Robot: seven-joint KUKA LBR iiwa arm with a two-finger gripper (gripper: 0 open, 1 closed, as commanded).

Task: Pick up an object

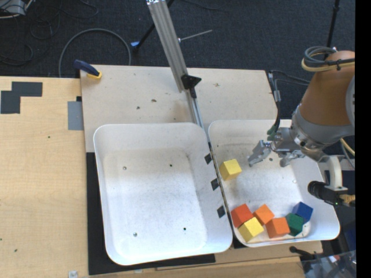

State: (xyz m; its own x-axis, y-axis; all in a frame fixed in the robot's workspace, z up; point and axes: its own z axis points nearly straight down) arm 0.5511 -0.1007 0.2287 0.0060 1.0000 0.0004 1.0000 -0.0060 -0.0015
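My gripper [272,156] hangs over the upper middle of the right bin [243,131], fingers spread apart with nothing between them. A yellow cube [231,168] lies to its left near the bin's left wall, apart from the fingers. Along the bin's front edge sits a cluster: a red-orange block [242,214], a yellow block [251,229], an orange block [264,214], another orange block [277,227], a green block [295,223] and a blue block [302,211].
The left bin [152,190] lies beside the right one, with black clips [213,183] along the shared wall. A slanted aluminium rail [171,45] rises behind the bins. A blue-and-yellow clamp [87,69] sits at the bench's back left corner.
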